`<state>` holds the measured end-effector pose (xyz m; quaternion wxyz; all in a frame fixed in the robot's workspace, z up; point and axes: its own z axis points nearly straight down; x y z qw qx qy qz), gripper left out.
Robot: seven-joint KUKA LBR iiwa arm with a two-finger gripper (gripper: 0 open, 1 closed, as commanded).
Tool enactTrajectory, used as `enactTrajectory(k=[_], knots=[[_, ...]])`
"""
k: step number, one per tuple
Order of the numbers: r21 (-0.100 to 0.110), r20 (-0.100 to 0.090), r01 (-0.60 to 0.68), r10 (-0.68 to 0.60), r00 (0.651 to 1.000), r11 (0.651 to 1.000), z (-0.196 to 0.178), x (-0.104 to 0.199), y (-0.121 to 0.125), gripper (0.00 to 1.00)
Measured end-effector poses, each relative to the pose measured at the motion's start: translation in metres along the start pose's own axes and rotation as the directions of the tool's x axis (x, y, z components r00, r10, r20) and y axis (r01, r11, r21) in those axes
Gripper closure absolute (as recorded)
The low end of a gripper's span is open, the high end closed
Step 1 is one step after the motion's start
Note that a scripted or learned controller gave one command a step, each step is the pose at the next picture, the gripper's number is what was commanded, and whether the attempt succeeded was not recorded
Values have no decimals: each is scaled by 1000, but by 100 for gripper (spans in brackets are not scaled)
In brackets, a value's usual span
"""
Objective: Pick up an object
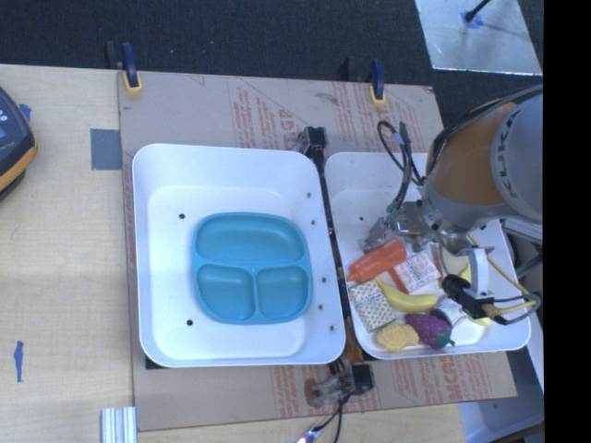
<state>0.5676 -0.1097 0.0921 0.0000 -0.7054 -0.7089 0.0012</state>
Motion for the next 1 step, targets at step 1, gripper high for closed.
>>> enactTrajectory(k=[1], knots=[[1,2,2,-2,1000,1000,-10,-1,0,100]])
